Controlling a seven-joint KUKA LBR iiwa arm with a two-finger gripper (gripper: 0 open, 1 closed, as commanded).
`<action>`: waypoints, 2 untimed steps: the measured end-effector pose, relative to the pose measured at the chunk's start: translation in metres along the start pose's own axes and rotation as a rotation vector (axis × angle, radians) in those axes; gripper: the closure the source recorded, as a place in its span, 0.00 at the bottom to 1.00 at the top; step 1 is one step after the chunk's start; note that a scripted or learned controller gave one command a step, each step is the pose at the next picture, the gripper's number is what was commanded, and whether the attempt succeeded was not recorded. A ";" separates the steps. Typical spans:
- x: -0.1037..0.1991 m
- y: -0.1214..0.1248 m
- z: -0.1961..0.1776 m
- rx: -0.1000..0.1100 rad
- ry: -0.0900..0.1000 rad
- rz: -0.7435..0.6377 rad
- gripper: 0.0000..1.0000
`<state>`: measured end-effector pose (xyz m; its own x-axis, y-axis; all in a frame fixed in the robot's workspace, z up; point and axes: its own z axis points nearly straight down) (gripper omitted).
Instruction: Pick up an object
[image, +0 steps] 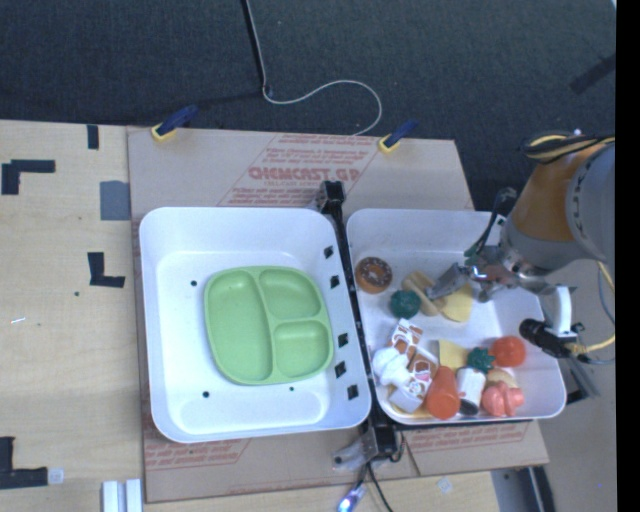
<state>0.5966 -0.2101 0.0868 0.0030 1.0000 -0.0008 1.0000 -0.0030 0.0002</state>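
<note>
- Dark carpet fills the top of the frame, with a thin white cable (322, 92) looping across it.
- Counter (60, 300): pale wood with black tape marks at left; I log a cardboard sheet (290, 170) with red print lying on it, held by two blue-and-yellow clamps (175, 121) along its upper edge.
- Left bin (165, 240): white, shallow, centre-left of frame. It holds one green divided plate (268, 322), three compartments, lying flat.
- Right bin (400, 222): white, touching the left bin along a black divider.
- Contents I can list: brown doughnut (373, 273) at upper left of the bin; dark green piece (405, 303) just below and right of it; yellow wedge (456, 306) near the middle; red tomato-like ball (509, 350) at right; a crowded heap of red, white and orange toy foods (440, 385) along the lower edge.
- Arm (565, 205): grey with orange band, entering from the right of frame.
- Tool (447, 287): low over the middle of the right bin, tips at the yellow wedge; I cannot tell whether it is clenched or released.
</note>
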 end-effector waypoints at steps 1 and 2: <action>0.000 0.006 -0.015 -0.013 -0.004 -0.004 1.00; 0.016 0.074 -0.001 0.007 -0.003 -0.012 1.00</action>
<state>0.6703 -0.1938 0.0882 -0.0085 1.0000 -0.0038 0.9999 0.0085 -0.0073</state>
